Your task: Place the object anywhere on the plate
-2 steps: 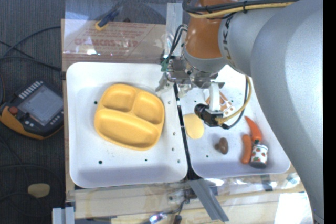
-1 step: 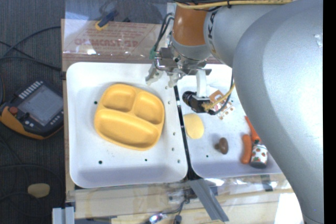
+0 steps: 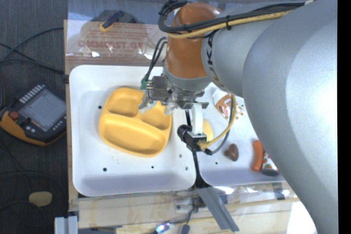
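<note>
A yellow plate (image 3: 131, 137) is seen lying in the middle of the left bin (image 3: 90, 172), divided into compartments. The gripper (image 3: 158, 102) is poised low over the plate's 2 o'clock compartment, largely hidden beneath the wrist. Whether it is open or closed cannot be told, and no object can be made out in its grasp.

Which piece is meant to be placed cannot be settled. The likely candidates are found in the right bin (image 3: 230, 175): a small brown lump (image 3: 233, 152) at about 4 o'clock from the gripper, and an orange stick (image 3: 257, 156) just beside the lump at its 3 o'clock. Both are well apart from the plate.

Several failures are judged possible:

- If something is held out of sight, it could be released too near the plate's 3 o'clock rim and roll off into the bin.
- If nothing is held, a release here would leave the task undone.
- The plate could be nudged or tipped by a further descent, since the gripper is so close above it.
- The loose cable hanging near the bins' shared wall could be snagged during a reach across.
</note>
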`<state>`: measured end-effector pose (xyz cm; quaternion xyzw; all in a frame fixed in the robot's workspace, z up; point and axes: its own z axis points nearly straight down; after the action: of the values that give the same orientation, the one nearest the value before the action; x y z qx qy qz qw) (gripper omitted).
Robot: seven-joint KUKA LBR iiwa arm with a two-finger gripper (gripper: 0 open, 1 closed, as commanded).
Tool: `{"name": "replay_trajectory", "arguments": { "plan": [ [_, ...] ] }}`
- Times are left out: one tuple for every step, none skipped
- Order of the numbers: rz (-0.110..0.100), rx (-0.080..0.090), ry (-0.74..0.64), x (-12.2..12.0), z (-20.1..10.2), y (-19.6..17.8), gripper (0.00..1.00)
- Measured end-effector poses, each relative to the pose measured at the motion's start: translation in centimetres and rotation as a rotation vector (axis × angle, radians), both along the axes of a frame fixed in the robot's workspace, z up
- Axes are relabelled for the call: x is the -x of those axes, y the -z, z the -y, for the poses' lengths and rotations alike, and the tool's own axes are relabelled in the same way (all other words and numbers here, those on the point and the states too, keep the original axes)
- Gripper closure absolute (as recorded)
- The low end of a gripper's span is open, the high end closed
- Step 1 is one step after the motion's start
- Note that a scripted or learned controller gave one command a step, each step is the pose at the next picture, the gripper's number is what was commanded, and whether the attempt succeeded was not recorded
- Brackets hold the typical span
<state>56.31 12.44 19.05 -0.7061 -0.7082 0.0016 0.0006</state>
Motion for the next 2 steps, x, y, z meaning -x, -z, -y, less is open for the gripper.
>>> {"name": "replay_trajectory", "arguments": {
  "plan": [
    [-0.001,0.000,0.001,0.01,0.02,0.02,0.00],
    [-0.005,0.000,-0.001,0.05,-0.04,-0.76,1.00]
  ]
}}
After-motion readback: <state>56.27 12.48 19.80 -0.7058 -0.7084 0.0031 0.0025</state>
